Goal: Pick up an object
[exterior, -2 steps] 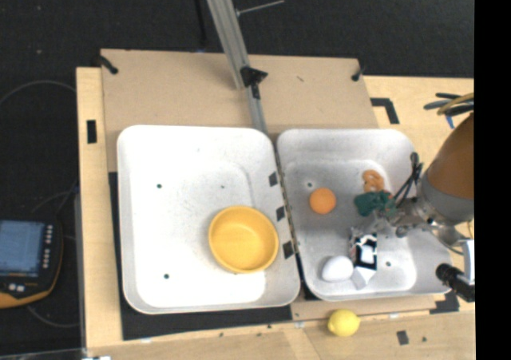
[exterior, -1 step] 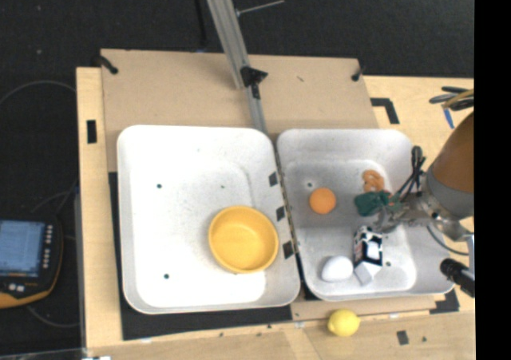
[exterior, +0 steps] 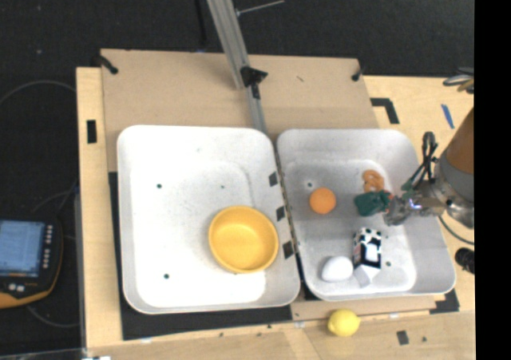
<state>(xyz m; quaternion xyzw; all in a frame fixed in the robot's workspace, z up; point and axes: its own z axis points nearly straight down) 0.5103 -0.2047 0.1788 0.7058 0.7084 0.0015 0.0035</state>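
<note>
Objects for the pick lie mostly in the right bin (exterior: 399, 143), a shallow white tray with rounded corners. You see there a smooth orange ball (exterior: 322, 201) near the middle, a small brownish lumpy piece (exterior: 372, 180) further away, a dark green soft-looking thing (exterior: 369, 204), a boxy black-and-white patterned item (exterior: 368, 247) and a white rounded egg shape (exterior: 336, 269) at the near edge. The gripper (exterior: 393, 208) reaches in from the right and sits just beside the green thing, maybe touching it; you cannot tell if its jaws are spread or pressed together. The left bin (exterior: 160, 159) has a speckled matte surface and carries a glossy yellow bowl (exterior: 243, 239), round and deep. A yellow lemon-like ball (exterior: 343, 322) rests on the wooden bench (exterior: 303, 95), near the right bin.
</note>
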